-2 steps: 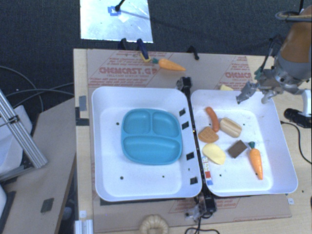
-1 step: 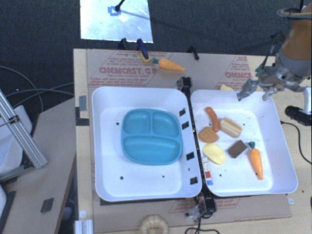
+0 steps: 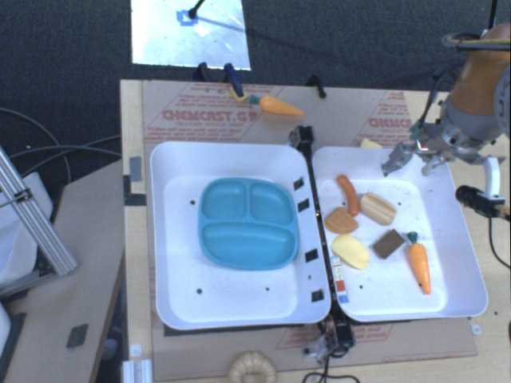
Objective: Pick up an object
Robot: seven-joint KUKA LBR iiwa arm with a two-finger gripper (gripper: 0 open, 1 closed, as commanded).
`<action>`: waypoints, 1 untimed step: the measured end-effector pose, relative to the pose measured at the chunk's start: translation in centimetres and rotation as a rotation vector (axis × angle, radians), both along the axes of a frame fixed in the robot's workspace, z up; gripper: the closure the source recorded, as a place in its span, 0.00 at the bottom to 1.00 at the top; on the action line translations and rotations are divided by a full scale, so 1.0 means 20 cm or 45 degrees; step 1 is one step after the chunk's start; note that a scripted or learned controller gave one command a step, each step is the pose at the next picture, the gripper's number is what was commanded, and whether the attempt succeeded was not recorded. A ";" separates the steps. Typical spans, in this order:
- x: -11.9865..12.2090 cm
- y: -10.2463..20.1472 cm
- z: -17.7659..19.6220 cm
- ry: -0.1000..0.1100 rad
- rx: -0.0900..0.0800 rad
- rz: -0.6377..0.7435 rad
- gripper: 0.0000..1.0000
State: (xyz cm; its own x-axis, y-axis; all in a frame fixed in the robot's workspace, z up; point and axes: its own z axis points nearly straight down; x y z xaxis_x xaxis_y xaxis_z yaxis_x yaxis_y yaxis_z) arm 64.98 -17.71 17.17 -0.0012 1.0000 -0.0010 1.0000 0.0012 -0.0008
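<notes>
Above the far edge of the right bin (image 3: pixel 455 238), the gripper (image 3: pixel 413 156) hangs with fingers spread and empty, so picking, perhaps the sausage (image 3: pixel 348 191), is not yet begun.

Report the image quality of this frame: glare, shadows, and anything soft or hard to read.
Camera view: even overhead light, soft shadows only. Strong glare washes out the shiny sheet at the top. The white bins' walls are bright, near blown out. The gripper and arm at the right edge look slightly blurred. The blue plate and the toy foods, such as the carrot, read clearly.
</notes>
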 end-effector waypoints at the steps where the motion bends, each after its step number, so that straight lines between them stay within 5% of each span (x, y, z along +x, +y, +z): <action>1: 0.00 -0.02 -0.21 0.000 0.000 0.000 0.00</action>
State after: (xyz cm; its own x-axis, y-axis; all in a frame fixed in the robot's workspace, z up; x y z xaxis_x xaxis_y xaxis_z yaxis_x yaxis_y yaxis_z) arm 64.95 -18.13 12.93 -0.0011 1.0000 -0.0009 1.0000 0.0011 -0.0008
